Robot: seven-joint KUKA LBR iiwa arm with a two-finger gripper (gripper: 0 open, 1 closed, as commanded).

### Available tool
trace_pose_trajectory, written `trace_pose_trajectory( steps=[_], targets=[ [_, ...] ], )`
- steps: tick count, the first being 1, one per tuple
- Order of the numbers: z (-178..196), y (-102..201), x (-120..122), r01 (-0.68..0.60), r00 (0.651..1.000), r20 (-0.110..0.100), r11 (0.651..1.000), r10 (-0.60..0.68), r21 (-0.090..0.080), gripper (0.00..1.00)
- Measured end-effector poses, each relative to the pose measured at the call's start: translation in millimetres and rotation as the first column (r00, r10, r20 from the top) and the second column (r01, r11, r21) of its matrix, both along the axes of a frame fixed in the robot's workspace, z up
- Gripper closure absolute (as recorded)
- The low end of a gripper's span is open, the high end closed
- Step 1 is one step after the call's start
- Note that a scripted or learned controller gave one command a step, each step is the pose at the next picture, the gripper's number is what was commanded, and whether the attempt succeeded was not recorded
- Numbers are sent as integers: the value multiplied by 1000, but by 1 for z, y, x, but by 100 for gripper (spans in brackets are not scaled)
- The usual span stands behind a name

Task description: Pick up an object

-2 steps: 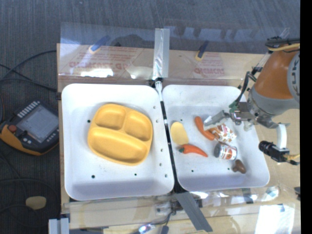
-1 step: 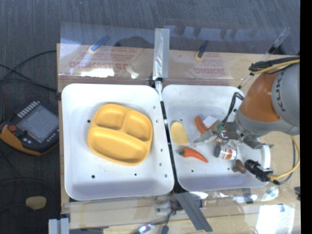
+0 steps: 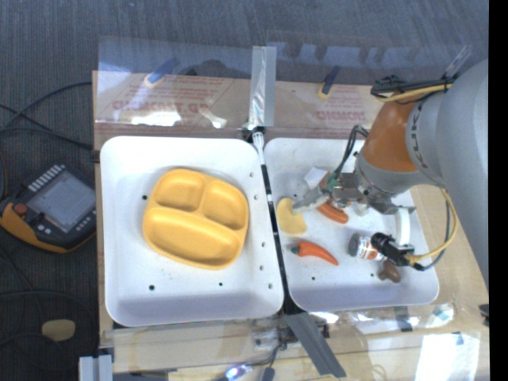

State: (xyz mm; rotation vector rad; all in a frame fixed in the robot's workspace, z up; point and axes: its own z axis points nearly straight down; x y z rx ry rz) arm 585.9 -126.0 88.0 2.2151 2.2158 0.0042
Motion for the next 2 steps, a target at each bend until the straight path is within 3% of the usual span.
trace_pose_trajectory(
  steps=[1, 2],
  targets=[
    [11, 1, 1, -1, 1000, 3, 1000, 1, 2, 100],
    [96, 53, 57, -2, 1000, -9, 1000, 2, 1, 100]
  ],
)
